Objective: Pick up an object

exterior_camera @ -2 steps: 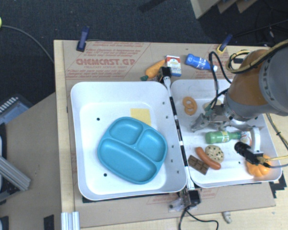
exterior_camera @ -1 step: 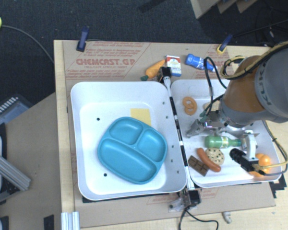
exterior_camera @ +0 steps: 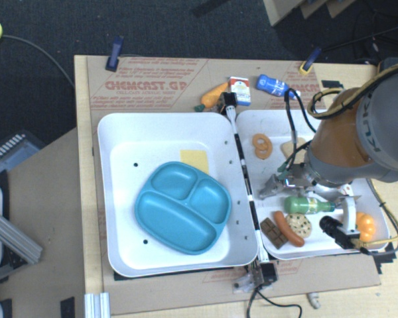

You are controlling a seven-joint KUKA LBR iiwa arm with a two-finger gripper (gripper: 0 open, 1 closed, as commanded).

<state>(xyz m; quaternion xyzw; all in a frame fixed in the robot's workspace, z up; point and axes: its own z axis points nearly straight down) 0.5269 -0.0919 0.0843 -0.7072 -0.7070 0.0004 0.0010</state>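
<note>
Grey arm (exterior_camera: 358, 138) with its orange band, raised above the bench, reaches in from the right and hides much of the right bin (exterior_camera: 278, 121). The gripper (exterior_camera: 270, 187) sits low in that bin, near the wall shared with the left bin (exterior_camera: 119, 177) and just beside the green bottle (exterior_camera: 308, 206). Whether the gripper is open or closed cannot be told, and nothing is seen held in it.

Step in hand, as judged: the approach to a grasp, with no lift begun. The likeliest target is the green bottle, lying on its side toward the near half of the right bin. The next move calls for the gripper to centre over one item and close across its narrow width. The crowding of items at the near end could spoil a clean grip.

Count, right bin:
- one green bottle
- one sausage (exterior_camera: 288, 230)
- one cookie (exterior_camera: 301, 226), touching the sausage
- one chocolate bar (exterior_camera: 272, 232)
- one orange (exterior_camera: 365, 225)
- one ring doughnut (exterior_camera: 262, 145), well apart at the far end
- one tan item partly hidden by the arm, not identifiable

Count, left bin: one blue divided plate (exterior_camera: 182, 207) and one cheese slice (exterior_camera: 194, 158).

Count, bench beyond the bins: one carrot (exterior_camera: 212, 97), one small carton (exterior_camera: 239, 90), one blue can (exterior_camera: 272, 85).
</note>
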